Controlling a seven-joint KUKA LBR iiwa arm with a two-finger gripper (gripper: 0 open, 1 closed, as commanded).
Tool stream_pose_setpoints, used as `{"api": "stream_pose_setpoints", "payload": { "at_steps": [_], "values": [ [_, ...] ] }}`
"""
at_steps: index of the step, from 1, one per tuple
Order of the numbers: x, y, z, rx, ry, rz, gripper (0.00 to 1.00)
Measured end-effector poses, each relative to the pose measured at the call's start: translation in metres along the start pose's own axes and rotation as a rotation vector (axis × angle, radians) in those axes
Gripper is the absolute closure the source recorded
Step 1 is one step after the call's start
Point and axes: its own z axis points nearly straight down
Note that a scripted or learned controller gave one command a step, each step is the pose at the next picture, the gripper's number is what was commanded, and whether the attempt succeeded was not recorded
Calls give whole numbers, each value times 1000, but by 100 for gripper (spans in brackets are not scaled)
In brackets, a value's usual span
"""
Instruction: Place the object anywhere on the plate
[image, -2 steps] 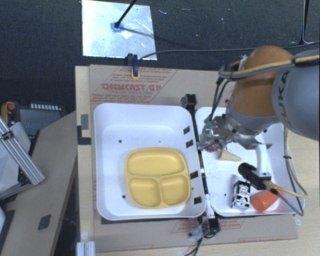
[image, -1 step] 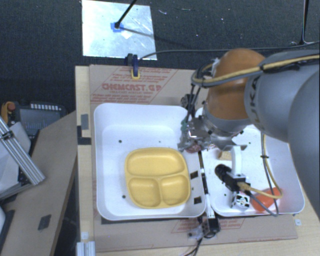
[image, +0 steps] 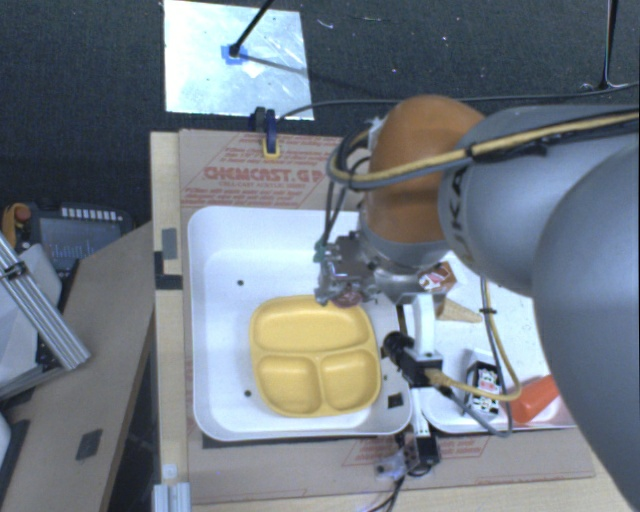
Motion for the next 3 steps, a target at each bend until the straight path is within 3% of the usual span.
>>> {"api": "stream_pose_setpoints", "payload": {
  "at_steps": [1,2,3],
  "values": [
    [43,2,9,0,-1,2,100],
    [53,10,17,0,-2,5,100],
    [53,10,17,0,-2,5,0]
  ]
}}
